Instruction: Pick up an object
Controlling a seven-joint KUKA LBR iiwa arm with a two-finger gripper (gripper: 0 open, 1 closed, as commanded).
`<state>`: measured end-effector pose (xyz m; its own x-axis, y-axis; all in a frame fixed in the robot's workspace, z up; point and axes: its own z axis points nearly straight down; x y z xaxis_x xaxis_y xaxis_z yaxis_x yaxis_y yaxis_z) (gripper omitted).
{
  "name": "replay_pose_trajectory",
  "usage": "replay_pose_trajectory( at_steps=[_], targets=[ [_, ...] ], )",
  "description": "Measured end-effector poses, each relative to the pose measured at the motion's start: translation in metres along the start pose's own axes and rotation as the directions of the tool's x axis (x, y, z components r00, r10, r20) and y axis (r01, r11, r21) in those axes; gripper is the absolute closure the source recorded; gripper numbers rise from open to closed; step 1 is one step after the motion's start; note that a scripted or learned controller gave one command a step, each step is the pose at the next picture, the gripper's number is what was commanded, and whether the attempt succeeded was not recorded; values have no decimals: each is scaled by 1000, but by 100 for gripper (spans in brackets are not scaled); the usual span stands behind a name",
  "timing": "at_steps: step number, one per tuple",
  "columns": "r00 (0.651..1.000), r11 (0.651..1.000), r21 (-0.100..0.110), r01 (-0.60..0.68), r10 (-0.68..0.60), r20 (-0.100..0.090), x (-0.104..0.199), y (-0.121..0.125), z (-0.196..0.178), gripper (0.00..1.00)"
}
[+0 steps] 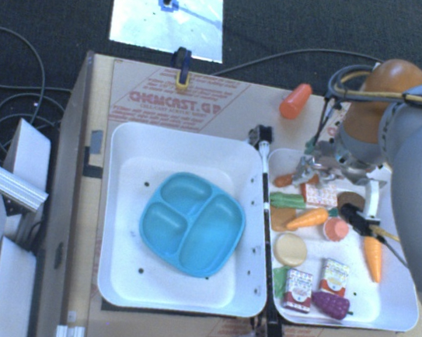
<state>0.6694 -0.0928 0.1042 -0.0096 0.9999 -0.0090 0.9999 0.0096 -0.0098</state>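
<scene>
My gripper [317, 169] hangs low over the far end of the right bin [402, 310], under the grey arm with its orange band. Just below it lie a red-and-white carton [319, 194] and a small orange piece [284, 180]. Further toward the front are a carrot [312, 218], a green piece [286, 201], a pink round piece [335, 229], a pale yellow disc [291, 249], a second carrot [373, 259], two small cartons [299, 288] [335, 276] and purple grapes [331, 303]. I see nothing held in the gripper.
The left bin [117, 268] holds a blue divided plate [192, 223]. An orange cylinder [295, 100] lies on the cardboard behind the right bin. A black clip [260, 136] sits at the far end of the rims between the two bins. Cables run along the left side.
</scene>
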Motion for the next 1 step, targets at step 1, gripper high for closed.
replay_pose_trajectory(
  at_steps=[1],
  targets=[
    [1000,1000,-15,-4,4,-8,30,-21,-82,100]
  ],
)
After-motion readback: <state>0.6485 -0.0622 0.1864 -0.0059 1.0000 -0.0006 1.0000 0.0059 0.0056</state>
